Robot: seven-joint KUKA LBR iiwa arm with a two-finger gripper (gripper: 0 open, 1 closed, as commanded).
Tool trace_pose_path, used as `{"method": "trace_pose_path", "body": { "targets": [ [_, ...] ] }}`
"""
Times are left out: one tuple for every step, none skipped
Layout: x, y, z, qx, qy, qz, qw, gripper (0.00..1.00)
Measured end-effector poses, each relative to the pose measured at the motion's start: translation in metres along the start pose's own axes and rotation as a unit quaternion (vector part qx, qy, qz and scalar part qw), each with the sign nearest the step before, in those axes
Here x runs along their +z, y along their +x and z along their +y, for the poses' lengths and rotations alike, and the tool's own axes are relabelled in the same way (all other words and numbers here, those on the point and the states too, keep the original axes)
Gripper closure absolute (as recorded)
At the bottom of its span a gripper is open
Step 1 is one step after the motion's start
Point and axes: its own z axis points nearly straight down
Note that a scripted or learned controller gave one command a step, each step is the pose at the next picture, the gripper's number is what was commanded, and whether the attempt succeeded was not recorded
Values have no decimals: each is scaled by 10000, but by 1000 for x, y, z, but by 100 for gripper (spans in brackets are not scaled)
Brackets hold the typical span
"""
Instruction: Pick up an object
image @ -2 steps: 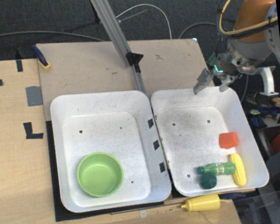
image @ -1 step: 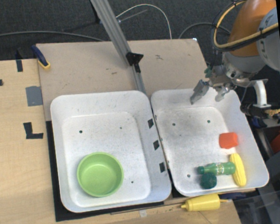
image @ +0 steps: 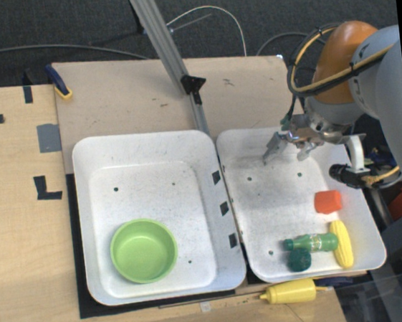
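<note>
Fingers (image: pixel 271 151) of the gripper (image: pixel 287 148) are seen spread apart, with nothing between them, over the upper part of the right bin (image: pixel 260 207). No object is touched by them. Lower in that bin, well apart from the gripper, an orange block (image: pixel 327 202) is placed near the right wall; below it a yellow banana-shaped piece (image: pixel 341 242) is laid just beside a green bottle (image: pixel 310 243) and a dark teal piece (image: pixel 298 259). A green bowl (image: pixel 144 250) is set in the left bin (image: pixel 143 163). A yellow bottle (image: pixel 291 292) is laid on the bench (image: pixel 121 93) below the right bin.
</note>
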Motion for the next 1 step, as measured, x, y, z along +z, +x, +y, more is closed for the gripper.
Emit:
{"method": "trace_pose_path", "body": {
  "targets": [
    [48,1,0,-2,-23,-8,10000,0]
  ]
}}
